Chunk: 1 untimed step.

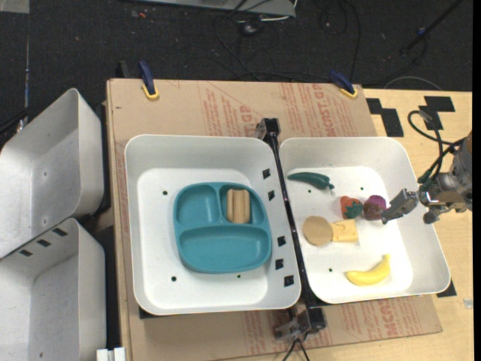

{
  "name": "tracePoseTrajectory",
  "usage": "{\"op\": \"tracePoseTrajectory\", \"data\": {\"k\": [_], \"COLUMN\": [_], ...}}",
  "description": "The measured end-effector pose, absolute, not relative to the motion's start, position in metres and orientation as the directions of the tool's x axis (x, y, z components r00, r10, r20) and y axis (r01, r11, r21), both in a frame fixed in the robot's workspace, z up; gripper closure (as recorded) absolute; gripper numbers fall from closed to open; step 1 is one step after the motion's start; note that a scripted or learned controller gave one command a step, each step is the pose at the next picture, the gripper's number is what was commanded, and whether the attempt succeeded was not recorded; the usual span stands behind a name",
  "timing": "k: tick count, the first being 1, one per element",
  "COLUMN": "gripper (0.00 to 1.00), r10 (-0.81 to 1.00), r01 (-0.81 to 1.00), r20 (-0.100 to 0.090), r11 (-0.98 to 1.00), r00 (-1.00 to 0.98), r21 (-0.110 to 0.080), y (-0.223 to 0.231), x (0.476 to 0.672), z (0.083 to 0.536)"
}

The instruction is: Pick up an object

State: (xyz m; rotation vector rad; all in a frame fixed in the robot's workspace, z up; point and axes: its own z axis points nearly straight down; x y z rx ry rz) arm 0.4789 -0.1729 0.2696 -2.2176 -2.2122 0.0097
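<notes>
The right bin [391, 153] holds a green pepper [310, 178], a red piece [350, 204], a purple piece [374, 206], a tan round disc [317, 231], a pale yellow block [346, 232] and a yellow banana [368, 272]. My gripper [415, 209] hangs over the bin's right rim, just right of the purple piece. Its fingers are spread open with nothing between them.
The left bin [150, 164] carries a teal divided tray [218, 239] with a tan ridged piece [238, 205] in its upper right compartment. A black divider [284, 209] runs between the bins. Spare white bins [45, 171] stand at the far left.
</notes>
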Motion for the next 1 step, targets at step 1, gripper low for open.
{"op": "tracePoseTrajectory", "data": {"k": [1], "gripper": [0.0], "r10": [1.0], "r01": [1.0], "r20": [0.0], "r11": [0.001], "r00": [-0.001], "r21": [-0.001], "y": [-0.1725], "x": [0.4809], "z": [0.2747]}}
